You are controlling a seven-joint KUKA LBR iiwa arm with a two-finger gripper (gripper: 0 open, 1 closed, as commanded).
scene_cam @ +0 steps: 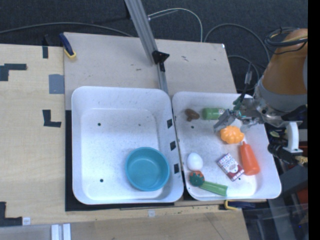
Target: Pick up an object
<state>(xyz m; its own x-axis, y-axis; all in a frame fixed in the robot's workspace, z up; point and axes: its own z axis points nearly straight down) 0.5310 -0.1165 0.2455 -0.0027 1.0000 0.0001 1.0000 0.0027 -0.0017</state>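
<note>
My gripper [234, 120] hangs over the upper part of the right bin [265, 184], open, with nothing between its fingers. Just below it lies a yellow-orange lumpy toy [232, 135]. A green bottle [212, 114] lies just to the gripper's left, and a small brown piece [192, 115] further left. An orange bottle [249, 159], a red-and-white packet [230, 166], a white egg [194, 161] and a green-handled item with a red end [206, 184] lie lower in the same bin.
The left bin [100, 109] holds a blue bowl [146, 169] near its front right corner. A grey metal post [145, 26] rises from the bench behind the bins. Cables run behind the right bin.
</note>
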